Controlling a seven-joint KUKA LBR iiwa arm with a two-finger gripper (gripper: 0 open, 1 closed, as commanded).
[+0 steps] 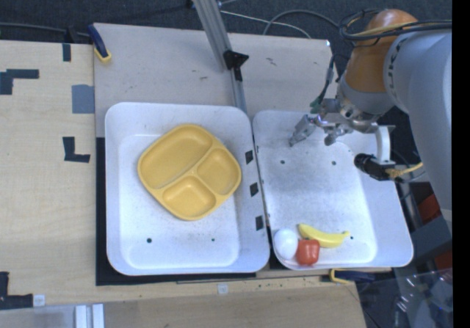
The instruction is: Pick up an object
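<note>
Nearest the camera, 3 small items crowd the front edge of the right bin [382,205]: a white ball [284,243], a red piece [308,251] touching it, and a banana [323,235] just behind, likely bunched there by the bin's raised lip. Any of them could be the pick. The left bin [117,172] holds a yellow divided plate [189,170]. Farther back, the pincer [312,134] hangs over the right bin's far end, fingers spread and grasping nothing, well apart from the cluster
</note>
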